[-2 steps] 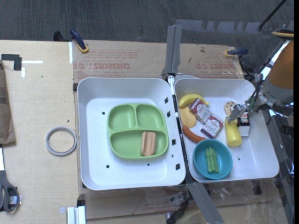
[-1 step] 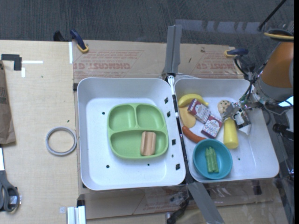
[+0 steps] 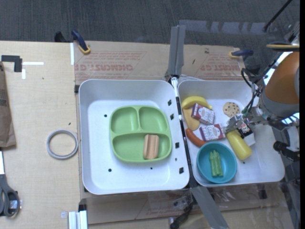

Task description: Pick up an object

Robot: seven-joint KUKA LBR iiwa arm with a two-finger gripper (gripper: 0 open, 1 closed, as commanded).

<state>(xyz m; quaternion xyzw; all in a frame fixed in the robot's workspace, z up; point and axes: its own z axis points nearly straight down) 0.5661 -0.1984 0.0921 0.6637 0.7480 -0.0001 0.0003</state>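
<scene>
The gripper (image 3: 237, 124), its opening unclear to me, crowds the yellow bottle (image 3: 238, 144); it may snag neighbouring packets (image 3: 212, 132).

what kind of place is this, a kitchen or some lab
Most likely a robot lab bench, not a kitchen: two white bins clamped to a cardboard-covered table, toy food such as a banana and cookie, and the arm's end effector reaching in.
</scene>
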